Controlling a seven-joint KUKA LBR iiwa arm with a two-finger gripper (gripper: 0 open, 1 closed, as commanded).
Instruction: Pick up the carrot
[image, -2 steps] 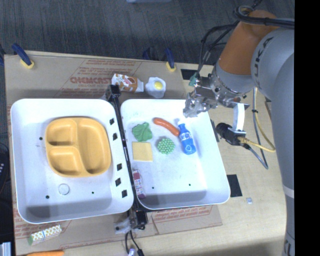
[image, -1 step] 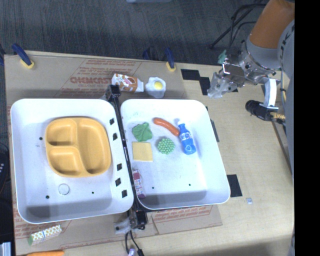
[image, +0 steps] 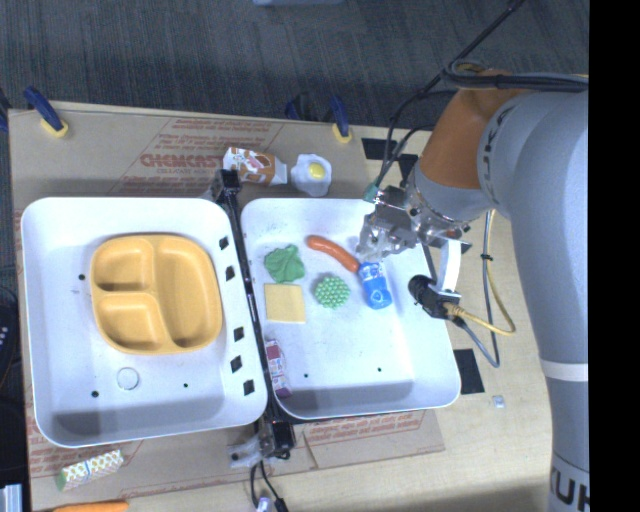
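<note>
Carrot (image: 332, 252), smooth orange tapered rod, lies just beside the metal gripper (image: 378, 243), whose opening I cannot tell.

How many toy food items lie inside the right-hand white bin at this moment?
5, more may hide beneath the gripper: orange carrot just left of it, blue bottle below it, green dotted ball centre, yellow cheese square and green leafy piece left.
</note>
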